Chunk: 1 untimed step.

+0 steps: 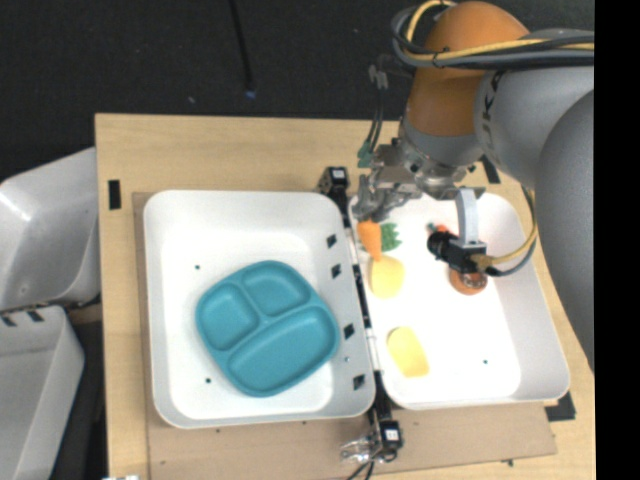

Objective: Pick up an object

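Note:
My gripper [368,208] hangs over the far left corner of the right bin [520,368], just above a small orange carrot with a green top [370,238]. A round yellow piece [386,276] lies right below the carrot. Nearer the front of the same bin sits a second yellow piece [407,352]. A brown round object [467,282] lies to the right, partly under a black part of the arm. The arm's body hides the bin's far side.
The left bin [170,268] holds a blue divided plate [265,326]. The ridge where the two bins meet [358,298] runs close beside the carrot. A cable loops from the wrist down over the right bin [510,253].

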{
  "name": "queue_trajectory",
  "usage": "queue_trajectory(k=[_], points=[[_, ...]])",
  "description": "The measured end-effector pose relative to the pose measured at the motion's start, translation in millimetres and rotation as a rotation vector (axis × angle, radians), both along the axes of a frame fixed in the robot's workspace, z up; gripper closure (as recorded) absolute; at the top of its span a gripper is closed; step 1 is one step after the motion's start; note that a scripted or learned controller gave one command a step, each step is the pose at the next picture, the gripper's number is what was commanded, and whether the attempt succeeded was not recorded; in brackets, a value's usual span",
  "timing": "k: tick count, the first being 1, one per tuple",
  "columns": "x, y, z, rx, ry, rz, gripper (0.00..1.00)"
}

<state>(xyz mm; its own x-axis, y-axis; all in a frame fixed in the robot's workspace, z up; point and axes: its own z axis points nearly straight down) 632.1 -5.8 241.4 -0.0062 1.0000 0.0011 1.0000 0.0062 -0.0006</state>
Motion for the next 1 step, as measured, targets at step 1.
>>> queue_trajectory(k=[1], points=[[-7.6,48.6,-0.9,-0.001,0.001,0.0,1.0]])
